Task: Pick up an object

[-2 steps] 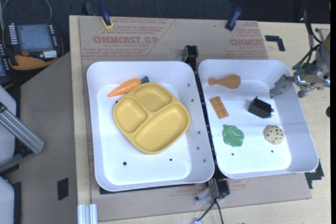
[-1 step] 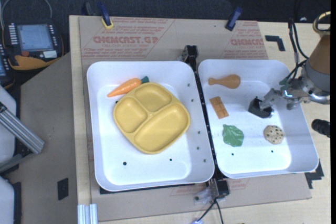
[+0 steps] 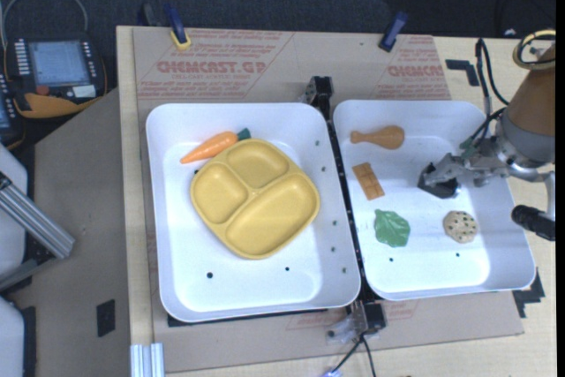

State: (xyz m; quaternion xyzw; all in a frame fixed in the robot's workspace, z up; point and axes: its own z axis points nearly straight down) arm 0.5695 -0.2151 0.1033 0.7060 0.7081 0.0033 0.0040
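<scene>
Starting nearest the camera, right bin [image 3: 503, 278]: cookie [image 3: 460, 226], leaf [image 3: 392, 228] w/ long axis roughly fwd-back, then gripper [image 3: 439, 179] low over the floor just beyond the cookie; finger spread unclear, can't tell. Wafer [image 3: 368, 180] to its left, drumstick [image 3: 379, 136] farthest.

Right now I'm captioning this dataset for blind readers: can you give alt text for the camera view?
A grey arm's tool hangs over the right bin, among a drumstick, an orange wafer, a green leaf and a cookie. The left bin holds a yellow divided plate with a carrot at its edge.
</scene>
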